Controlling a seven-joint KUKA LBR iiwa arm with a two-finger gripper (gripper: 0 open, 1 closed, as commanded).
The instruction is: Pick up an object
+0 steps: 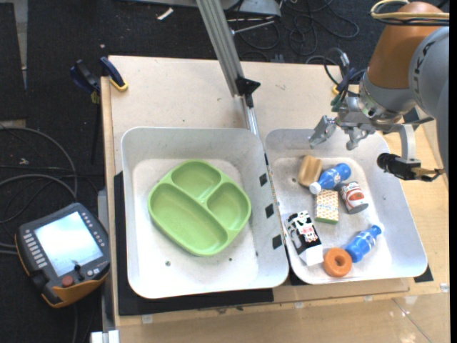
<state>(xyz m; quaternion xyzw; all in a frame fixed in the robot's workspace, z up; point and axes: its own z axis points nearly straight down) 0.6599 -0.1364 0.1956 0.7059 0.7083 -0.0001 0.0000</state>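
Pincer poised above the far edge of the right bin, fingers spread wide and pinching nothing. Hung from a grey arm with an orange band, reaching in from the right.

Nearest below the pincer: a tan block, lying tilted on the bin floor. Just beside it, a blue bottle with a white cap, touching or nearly touching the block. Further below: a small can with a red label, and next to that a checkered box. Further still from the pincer, toward the near rim: a black-and-white carton, a second blue bottle, and an orange ring close by it. All seven lay loose in the bin, none lifted.

Well off to the left of the pincer: the left bin, bearing a green divided plate with three compartments. Between the two bins, a grey metal pole slanted up and away. Both bins rested on a pale table. Far left and low, beside the table: a handheld pendant with a lit screen.
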